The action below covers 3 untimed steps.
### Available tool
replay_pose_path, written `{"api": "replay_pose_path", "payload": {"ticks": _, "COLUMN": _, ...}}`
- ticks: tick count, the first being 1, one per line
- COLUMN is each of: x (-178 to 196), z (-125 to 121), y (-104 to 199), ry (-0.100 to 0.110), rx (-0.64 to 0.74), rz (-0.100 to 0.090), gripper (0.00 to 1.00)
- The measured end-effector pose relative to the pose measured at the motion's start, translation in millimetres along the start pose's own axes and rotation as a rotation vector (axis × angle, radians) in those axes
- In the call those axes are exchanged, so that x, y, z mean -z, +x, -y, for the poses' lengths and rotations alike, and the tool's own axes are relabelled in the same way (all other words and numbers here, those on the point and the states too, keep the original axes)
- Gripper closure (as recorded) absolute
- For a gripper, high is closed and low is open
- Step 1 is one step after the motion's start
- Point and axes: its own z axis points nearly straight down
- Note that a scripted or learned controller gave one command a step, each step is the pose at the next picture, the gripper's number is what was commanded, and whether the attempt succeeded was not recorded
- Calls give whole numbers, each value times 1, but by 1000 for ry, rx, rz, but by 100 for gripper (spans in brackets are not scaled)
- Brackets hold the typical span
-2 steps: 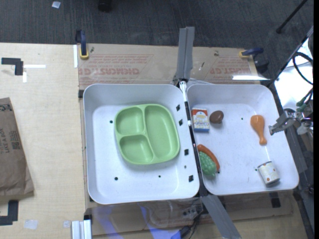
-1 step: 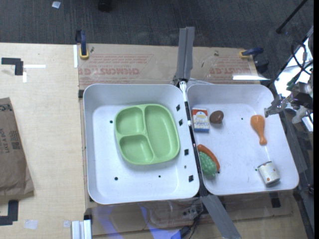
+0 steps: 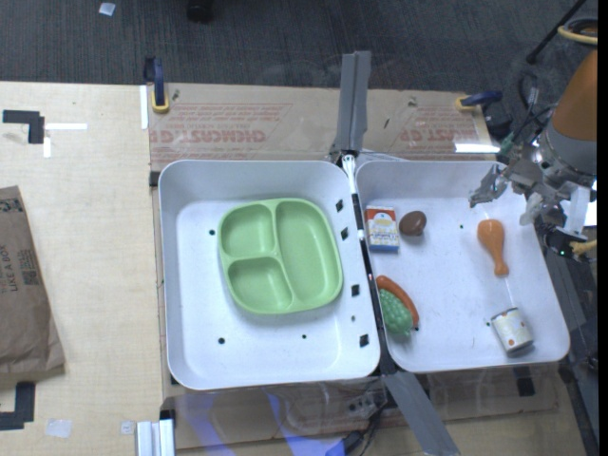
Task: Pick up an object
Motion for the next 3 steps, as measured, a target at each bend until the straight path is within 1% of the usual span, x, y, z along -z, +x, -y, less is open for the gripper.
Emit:
{"api": "replay_pose_path", "payload": {"ticks": 1, "x": -75, "z": 51, "y": -16, "ry": 0, "rx": 155, "rz": -12, "gripper": 0}}
{"api": "replay_pose_path", "payload": {"ticks": 2, "x": -75, "z": 5, "y": 4, "ry": -3, "rx": 197, "rz": -6, "gripper": 0}}
{"api": "replay_pose_path", "payload": {"ticks": 3, "x": -75, "z": 11, "y": 2, "ry": -4, "rx": 529, "rz": -1, "gripper": 0}}
